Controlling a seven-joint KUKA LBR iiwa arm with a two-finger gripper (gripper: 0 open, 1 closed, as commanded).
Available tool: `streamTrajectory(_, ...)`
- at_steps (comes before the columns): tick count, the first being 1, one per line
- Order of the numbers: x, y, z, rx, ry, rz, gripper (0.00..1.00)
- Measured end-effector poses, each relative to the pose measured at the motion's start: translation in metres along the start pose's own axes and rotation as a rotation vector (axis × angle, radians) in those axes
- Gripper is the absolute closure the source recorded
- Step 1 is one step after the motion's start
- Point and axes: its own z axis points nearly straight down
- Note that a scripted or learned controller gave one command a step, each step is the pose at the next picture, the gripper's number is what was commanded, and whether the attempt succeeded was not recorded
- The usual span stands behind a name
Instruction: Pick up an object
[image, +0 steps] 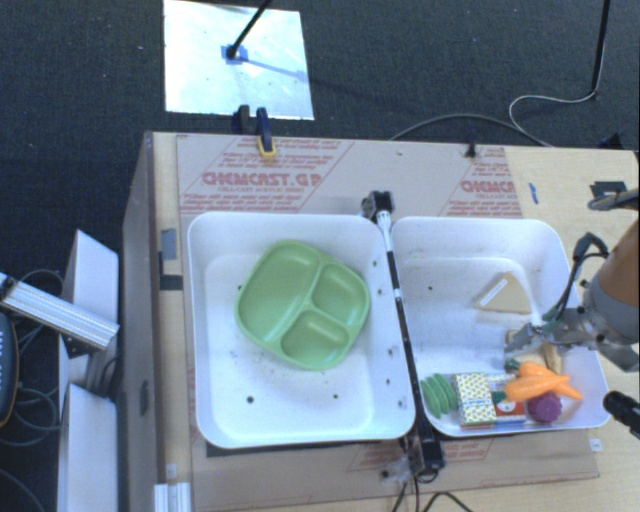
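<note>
Clutter sat nearest you, along the right bin's (470, 240) front edge at about 5 o'clock: green pea pod (438, 393), small printed box (476, 397), orange carrot (541, 382), purple piece (545, 407), all bunched and touching. Just above the carrot, at 3 o'clock, you had the gripper (540, 335) down in that bin; finger state can't be read, nothing visibly between them. A pale wedge (508, 293) lay farther back, apart from the pile. Left bin (230, 400) held a green divided plate (303, 303), tilted toward 11 o'clock.
</note>
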Motion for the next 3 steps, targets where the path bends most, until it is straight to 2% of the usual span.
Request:
streamTrajectory(1, -0.005, -0.001, 0.049, 0.005, 0.006, -0.001, 0.00)
streamTrajectory(2, -0.007, 0.000, 0.039, 0.001, 0.001, 0.000, 1.00)
streamTrajectory(3, 0.054, -0.001, 0.049, 0.002, 0.002, -0.003, 1.00)
